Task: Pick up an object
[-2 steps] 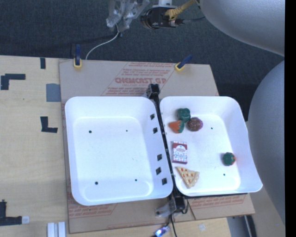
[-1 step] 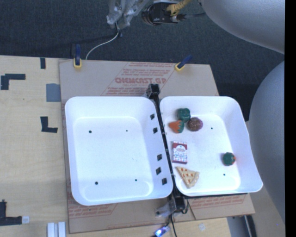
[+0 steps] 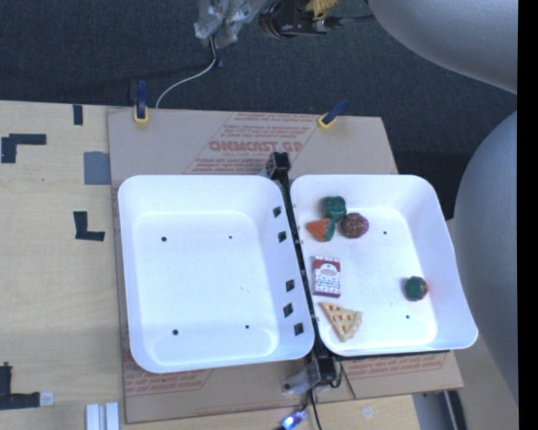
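The right bin (image 3: 437, 243) holds several small items. A green piece (image 3: 334, 207), an orange-red piece (image 3: 320, 228) and a dark red round piece (image 3: 354, 225) cluster near its back left. A small red box (image 3: 326, 276) lies by the divider, with a tan wedge-shaped slice (image 3: 340, 320) in front of it. A green ball (image 3: 415, 288) sits alone toward the right wall. My gripper (image 3: 220, 23) is high at the top edge of the camera view, far behind both bins and well away from every item, blurred and partly cut off.
The left bin (image 3: 134, 252) lies beside the right one on a cardboard sheet (image 3: 252, 143) held by two clamps. A white cable (image 3: 181, 82) runs down from the gripper area. The grey arm (image 3: 454, 34) crosses the top right corner.
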Robot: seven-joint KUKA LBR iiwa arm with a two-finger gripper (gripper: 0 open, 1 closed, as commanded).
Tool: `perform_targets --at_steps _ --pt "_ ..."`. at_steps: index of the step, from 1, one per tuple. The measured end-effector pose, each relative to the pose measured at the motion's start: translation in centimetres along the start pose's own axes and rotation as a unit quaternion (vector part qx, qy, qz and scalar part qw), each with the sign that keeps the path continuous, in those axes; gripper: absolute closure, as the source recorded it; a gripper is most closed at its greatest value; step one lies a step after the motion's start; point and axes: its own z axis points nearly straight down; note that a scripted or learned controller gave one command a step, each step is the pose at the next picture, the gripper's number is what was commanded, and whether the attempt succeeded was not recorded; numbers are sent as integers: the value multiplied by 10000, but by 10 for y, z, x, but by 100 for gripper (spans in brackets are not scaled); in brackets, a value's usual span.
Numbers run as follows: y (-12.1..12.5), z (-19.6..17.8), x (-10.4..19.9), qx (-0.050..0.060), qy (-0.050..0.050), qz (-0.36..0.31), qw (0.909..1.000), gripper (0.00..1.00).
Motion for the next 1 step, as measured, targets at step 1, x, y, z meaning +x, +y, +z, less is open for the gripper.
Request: perform_targets --at_steps 1 --pt "0 -10 1 2 -5 -12 10000 100"
